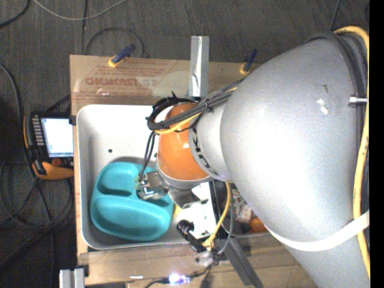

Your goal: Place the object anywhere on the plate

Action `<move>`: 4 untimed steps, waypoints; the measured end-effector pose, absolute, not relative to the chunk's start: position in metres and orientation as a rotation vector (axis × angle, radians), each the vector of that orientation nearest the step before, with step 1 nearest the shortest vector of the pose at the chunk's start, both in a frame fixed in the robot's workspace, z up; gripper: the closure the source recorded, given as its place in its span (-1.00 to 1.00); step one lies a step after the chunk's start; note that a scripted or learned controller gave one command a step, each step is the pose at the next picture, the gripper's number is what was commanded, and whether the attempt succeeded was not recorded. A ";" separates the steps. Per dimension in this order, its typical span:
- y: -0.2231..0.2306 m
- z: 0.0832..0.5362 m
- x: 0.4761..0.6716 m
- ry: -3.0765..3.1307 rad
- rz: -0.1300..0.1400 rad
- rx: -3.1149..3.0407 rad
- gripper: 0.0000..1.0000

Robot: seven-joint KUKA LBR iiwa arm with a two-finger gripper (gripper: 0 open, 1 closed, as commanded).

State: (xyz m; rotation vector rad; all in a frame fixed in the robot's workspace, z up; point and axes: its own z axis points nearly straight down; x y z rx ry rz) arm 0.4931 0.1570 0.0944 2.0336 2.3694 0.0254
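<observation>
The grey arm (288,143) reaches in from the right across the bench, its orange band (177,152) above the left white bin (102,125) — the gripper (146,188) low over a teal divided plate (126,206).

A turquoise plate (126,212) lies in a white bin (99,131) at the lower left of the frame. The arm (288,155) is pale grey with an orange band (177,152) and black and yellow cables. The bench (120,80) is tan with faded red lettering; blue clamps (122,54) sit at its upper edge. The floor (60,17) is dark grey.
</observation>
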 end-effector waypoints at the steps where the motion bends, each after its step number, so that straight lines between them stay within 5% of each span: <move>1: 0.187 0.118 0.492 2.545 0.004 1.802 1.00; 2: 0.198 0.103 0.501 2.366 0.018 2.009 1.00; 3: 0.161 0.096 0.533 2.133 0.036 2.297 1.00; 4: 0.210 0.183 0.562 2.520 -0.012 1.874 1.00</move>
